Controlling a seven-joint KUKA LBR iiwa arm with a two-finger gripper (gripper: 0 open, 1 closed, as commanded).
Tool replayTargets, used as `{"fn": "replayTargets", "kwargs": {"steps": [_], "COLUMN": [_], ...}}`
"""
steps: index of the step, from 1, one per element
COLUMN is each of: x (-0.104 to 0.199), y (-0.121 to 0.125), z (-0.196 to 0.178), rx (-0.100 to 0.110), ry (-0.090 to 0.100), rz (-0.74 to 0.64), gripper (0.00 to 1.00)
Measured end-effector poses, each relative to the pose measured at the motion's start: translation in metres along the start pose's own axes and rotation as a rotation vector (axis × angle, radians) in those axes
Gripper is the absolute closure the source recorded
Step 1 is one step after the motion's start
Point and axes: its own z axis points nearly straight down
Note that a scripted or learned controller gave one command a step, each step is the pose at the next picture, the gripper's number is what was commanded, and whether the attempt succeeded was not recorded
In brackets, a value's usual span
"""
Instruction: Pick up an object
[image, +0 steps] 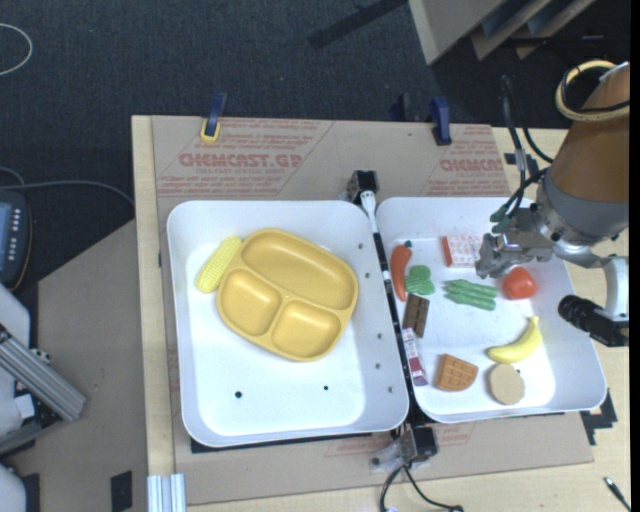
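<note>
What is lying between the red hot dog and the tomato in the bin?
In the camera view, two green toy foods lie between the hot dog and the tomato: a leafy green piece, then a green bean pod.

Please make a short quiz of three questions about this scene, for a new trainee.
1. True or false: the corn cob lies inside the yellow tray.
2. Which bin holds the banana? A left bin, B right bin.
3. Which red item lies closest to the gripper?

Key: 1 false, it lies beside the tray, at its edge. 2 B. 3 the tomato.
</note>
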Motion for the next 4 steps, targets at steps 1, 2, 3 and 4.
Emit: {"fn": "replayTargets", "kwargs": {"steps": [1,2,3,4], "x": [0.051,0.05,0.046,0.045], "y": [0.019,0.023,0.022,0.022], "z": [0.001,0.013,-0.004,-0.003], "rx": [0.001,0.006,0.0,0.003], "ry": [0.001,0.0,-0.001,-0.001], "rz": [0.0,0.005,0.005,0.006], "gripper": [1.0,1.0,1.0,1.0]}}
